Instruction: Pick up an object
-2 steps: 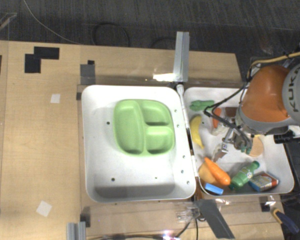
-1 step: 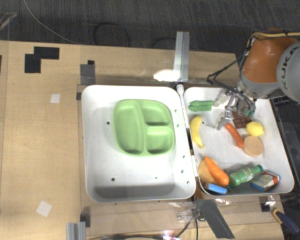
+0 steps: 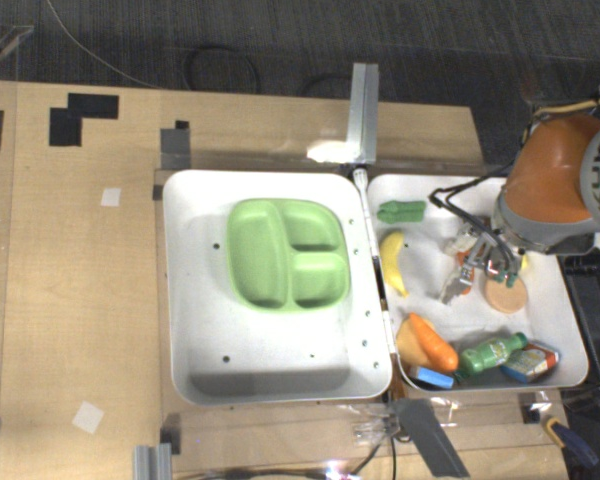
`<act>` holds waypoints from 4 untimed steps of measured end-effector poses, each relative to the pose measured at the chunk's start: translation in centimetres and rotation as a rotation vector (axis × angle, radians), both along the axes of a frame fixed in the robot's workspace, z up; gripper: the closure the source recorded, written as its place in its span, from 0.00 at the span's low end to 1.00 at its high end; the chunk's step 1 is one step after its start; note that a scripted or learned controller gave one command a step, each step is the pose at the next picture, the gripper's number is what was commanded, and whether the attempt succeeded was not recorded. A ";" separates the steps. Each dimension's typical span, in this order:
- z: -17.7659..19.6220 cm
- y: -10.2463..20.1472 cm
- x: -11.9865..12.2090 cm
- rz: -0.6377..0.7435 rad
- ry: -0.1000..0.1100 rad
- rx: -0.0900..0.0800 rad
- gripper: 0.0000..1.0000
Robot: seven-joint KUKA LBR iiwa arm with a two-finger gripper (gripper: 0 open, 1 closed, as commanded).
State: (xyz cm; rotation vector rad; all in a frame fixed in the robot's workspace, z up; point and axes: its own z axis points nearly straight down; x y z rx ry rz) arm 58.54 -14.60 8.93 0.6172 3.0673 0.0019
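Observation:
My gripper (image 3: pixel 480 280) hangs over the middle of the right bin (image 3: pixel 570 318), open, with nothing between its fingers. A tan round disc (image 3: pixel 507 297) lies just under its right side. To its left lies a yellow banana (image 3: pixel 392 262), with a small green piece (image 3: pixel 401 211) beyond it at the bin's back. Along the front wall sit an orange carrot-like toy (image 3: pixel 427 341), a green bottle (image 3: pixel 493 352), a small blue block (image 3: pixel 433 376) and a red-and-blue packet (image 3: pixel 532 363).
The left bin (image 3: pixel 195 298) holds a green divided tray (image 3: pixel 285 253). A metal post (image 3: pixel 363 113) stands behind the ridge between the bins. My arm's orange band (image 3: pixel 548 173) looms over the right bin's back right corner.

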 end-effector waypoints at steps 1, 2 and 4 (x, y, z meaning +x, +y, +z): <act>-0.1 -6.1 -0.2 -0.052 0.000 -0.002 0.00; 0.1 -4.4 -7.5 -0.079 -0.001 -0.001 0.00; 0.1 1.4 -9.3 -0.223 -0.008 -0.002 0.00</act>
